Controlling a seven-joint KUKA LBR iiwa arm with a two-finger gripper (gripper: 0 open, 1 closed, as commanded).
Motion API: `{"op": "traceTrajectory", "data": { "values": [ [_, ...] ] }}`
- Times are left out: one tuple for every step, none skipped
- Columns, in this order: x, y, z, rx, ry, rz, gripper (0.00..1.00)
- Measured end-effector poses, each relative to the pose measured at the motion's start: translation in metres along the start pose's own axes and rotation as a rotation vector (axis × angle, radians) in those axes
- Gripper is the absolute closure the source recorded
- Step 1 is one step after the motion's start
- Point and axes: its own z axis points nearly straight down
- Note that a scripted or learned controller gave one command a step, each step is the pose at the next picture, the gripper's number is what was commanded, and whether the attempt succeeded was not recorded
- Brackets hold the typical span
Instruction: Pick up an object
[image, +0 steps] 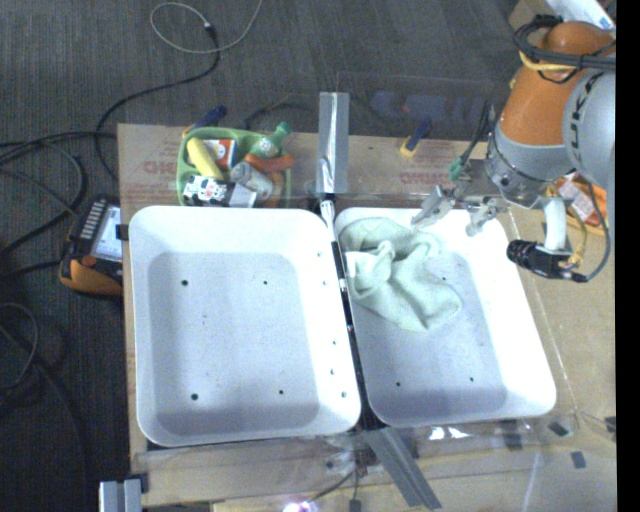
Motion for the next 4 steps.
{"op": "traceTrajectory", "data": {
  "values": [
    [0.027,-0.034,0.115,0.001,-0.002,0.162,0.0],
    [-0.045,-0.036,0.093,-0.001,-0.003,0.186,0.0],
    [0.003,-0.013,0.139,-0.016,-0.008,-0.146,0.0],
    [0.022,0.032,0.14,-0.004,-0.007,-0.197,0.0]
  ]
}}
